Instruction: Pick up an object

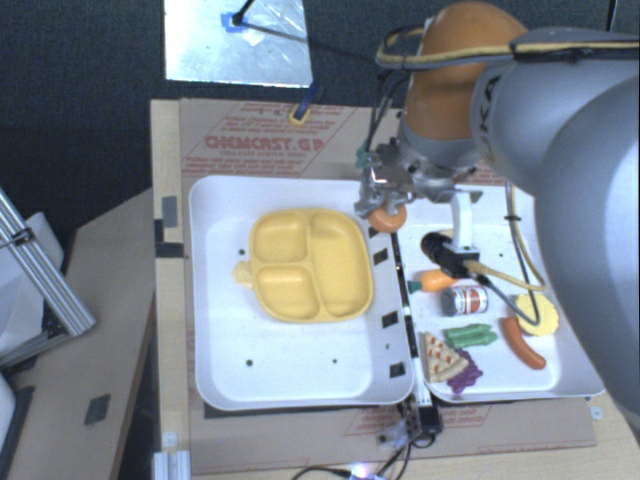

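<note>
Fingers on the gripper [384, 206] look closed around a small orange piece [388, 219], which I see pinched at their tips, just above the divider between the two bins. From my seat the grey arm [580, 168] and its orange band [462, 63] cover much of the right bin [575, 373]. Below the gripper in that bin lie a carrot-like orange piece [436, 280], a small can [465, 299] on its side, a green item [470, 335], a sausage [523, 343], a yellow round piece [540, 314], a pizza slice [440, 354] and something purple [465, 376]. Resting in the left bin [215, 368], well apart from the gripper, is a yellow divided tray [305, 264].
</note>
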